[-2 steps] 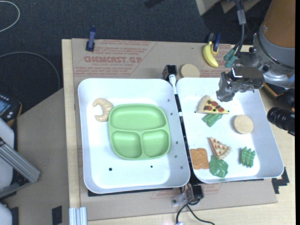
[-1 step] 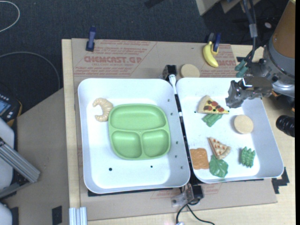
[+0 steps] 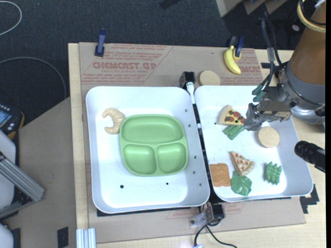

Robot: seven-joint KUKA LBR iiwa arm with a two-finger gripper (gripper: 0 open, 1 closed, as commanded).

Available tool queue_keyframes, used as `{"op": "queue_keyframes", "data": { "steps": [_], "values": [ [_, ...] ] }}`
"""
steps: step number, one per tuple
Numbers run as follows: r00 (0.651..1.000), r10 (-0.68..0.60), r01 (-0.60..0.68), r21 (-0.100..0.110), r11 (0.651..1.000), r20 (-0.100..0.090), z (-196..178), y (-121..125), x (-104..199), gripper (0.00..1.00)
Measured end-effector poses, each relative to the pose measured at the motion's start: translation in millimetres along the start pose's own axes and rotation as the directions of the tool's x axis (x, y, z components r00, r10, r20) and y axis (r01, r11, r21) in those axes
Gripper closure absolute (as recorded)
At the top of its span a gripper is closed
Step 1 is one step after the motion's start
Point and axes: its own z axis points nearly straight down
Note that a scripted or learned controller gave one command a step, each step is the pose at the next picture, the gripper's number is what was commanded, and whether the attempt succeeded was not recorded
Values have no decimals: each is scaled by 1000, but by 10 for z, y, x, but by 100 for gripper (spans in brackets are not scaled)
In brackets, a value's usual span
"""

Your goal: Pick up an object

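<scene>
At the near edge of the right bin (image 3: 289,190) lie a tan cracker square (image 3: 220,174), a dark green leaf (image 3: 241,184) just beside it, a waffle-patterned pizza wedge (image 3: 241,163) touching the leaf's far side, and a bright green leafy piece (image 3: 272,172) toward the near right corner. In the left bin (image 3: 98,138) a green divided tray (image 3: 153,144) sits mid-bin, with a pale croissant (image 3: 113,120) against its far left corner.

Farther in, the gripper (image 3: 253,121) hangs low over the middle of the right bin; I cannot tell whether its fingers are apart or together, and nothing is visibly between them. A round tan cookie (image 3: 268,137) lies just nearer and to the right of it. A pepperoni pizza slice (image 3: 230,116) lies just left, with a green strip (image 3: 234,132) under its near edge, long axis slanting toward the gripper. The likeliest target seems to be that strip or slice, a short move left.

Beyond the bins, on the bench's far edge, rest a banana (image 3: 232,61) and a tan disc (image 3: 209,78).
</scene>
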Motion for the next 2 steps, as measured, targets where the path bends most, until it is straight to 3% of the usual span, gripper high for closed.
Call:
{"op": "queue_keyframes", "data": {
  "steps": [1, 2],
  "values": [
    [1000, -6, 6, 0, 1000, -1, 527, 2, 269, 100],
    [1000, -5, 5, -2, 1000, -1, 728, 5, 485, 100]
  ]
}}
